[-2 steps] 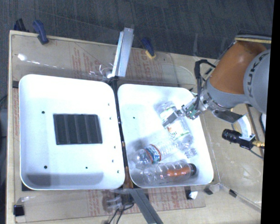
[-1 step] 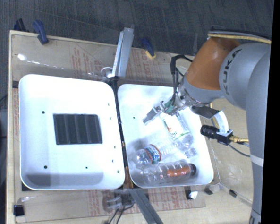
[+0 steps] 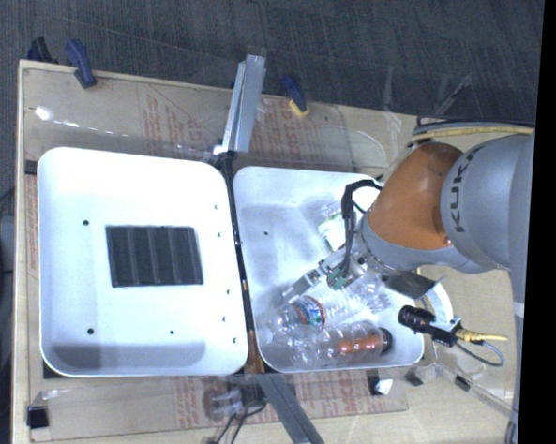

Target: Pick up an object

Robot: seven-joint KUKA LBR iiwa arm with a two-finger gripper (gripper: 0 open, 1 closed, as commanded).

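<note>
the grey arm with the orange band (image 3: pixel 420 211) leans in over the right-hand shallow white bin (image 3: pixel 269 216), and its claw (image 3: pixel 336 274) is down among a heap of clear plastic bottles (image 3: pixel 323 327) piled against the near wall of that bin. from where i stand the wrist covers most of the claw, so i cannot tell how wide it is or whether it has hold of anything. the bottles lie on their sides, touching and overlapping; one has a blue and red label (image 3: pixel 308 312), another nearer the front holds something orange-brown (image 3: pixel 360 341). a smaller clear piece with a green bit (image 3: pixel 330 231) sits apart, closer to the middle of the bin. the left-hand white bin (image 3: pixel 70 251) has a dark ribbed rectangular panel (image 3: pixel 154 256) on its floor. what worries me is the pile itself: smooth, round and crushable bottles could squirt out sideways as the claw closes, or roll away. because they are tangled together, a lift might drag a neighbour up and drop it, or catch only a thin edge and lose it. the claw could also push down on the bin floor and close on nothing at all.
</note>
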